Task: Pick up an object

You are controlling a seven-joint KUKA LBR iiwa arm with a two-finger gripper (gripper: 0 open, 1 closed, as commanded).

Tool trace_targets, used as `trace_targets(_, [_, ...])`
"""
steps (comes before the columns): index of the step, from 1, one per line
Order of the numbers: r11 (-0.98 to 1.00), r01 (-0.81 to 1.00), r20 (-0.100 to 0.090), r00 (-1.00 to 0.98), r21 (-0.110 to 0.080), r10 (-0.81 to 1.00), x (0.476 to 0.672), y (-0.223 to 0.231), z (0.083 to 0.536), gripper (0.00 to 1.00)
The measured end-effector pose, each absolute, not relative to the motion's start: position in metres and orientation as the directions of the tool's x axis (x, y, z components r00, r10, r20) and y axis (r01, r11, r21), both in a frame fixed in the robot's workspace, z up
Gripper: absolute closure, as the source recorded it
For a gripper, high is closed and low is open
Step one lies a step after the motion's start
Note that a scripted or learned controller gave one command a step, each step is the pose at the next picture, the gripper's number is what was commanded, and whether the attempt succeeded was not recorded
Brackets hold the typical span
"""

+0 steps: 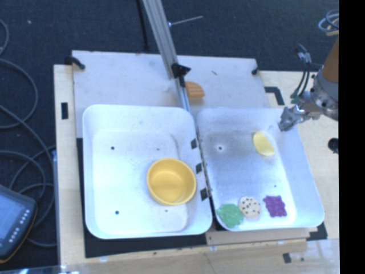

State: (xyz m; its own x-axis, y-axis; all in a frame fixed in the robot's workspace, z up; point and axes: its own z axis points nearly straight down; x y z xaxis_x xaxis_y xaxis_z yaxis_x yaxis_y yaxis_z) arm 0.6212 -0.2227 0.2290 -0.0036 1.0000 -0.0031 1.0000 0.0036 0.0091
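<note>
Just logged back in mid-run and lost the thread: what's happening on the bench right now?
The arm's gripper sits at the upper right rim of the right bin, with nothing visibly between its fingers. The pale yellow piece lies nearest to it. Along that bin's near edge lie a green piece, a spotted cookie and a purple piece. The left bin holds a yellow bowl. Nothing is picked yet.

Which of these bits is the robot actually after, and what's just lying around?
For the job:
gripper
yellow bowl
yellow piece
green piece
spotted cookie
purple piece

Lying about:
orange thing behind the bins
metal pole
screen by the bench
</note>
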Motion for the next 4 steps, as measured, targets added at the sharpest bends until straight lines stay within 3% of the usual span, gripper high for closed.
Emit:
trace_targets(1, [0.005,1.0,-0.002,-0.005,0.005,1.0,0.622,-0.224,0.253,1.0])
trace_targets(4, [0.007,1.0,0.0,-0.007,0.001,1.0,0.611,-0.076,0.244,1.0])
